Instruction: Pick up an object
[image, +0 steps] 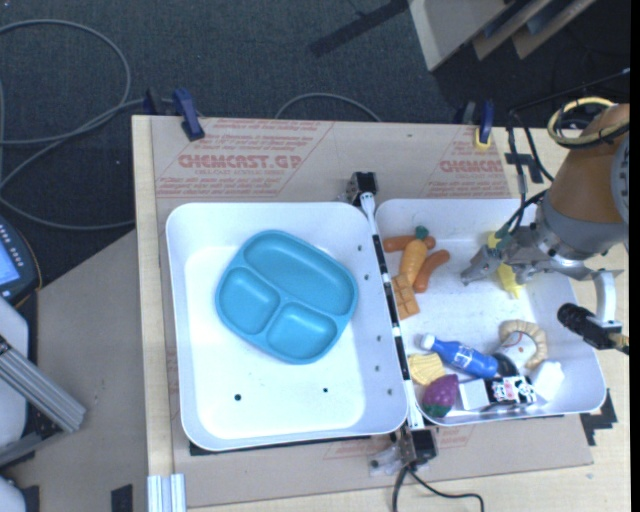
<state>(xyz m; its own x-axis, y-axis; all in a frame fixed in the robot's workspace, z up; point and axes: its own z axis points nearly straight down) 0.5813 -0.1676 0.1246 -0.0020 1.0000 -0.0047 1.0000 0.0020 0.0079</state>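
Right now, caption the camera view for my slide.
Tool hovers in right bin of toys; blue plate fills left bin.

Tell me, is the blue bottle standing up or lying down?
Lying down. The blue bottle rests on its side on the floor of the right bin, white cap pointing left, beside the purple toy.

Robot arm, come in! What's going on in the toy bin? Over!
Gripper low in right bin, grip unclear. Yellow toy beside it. Carrot, blue bottle, pretzel lying loose. Blue divided plate in left bin.
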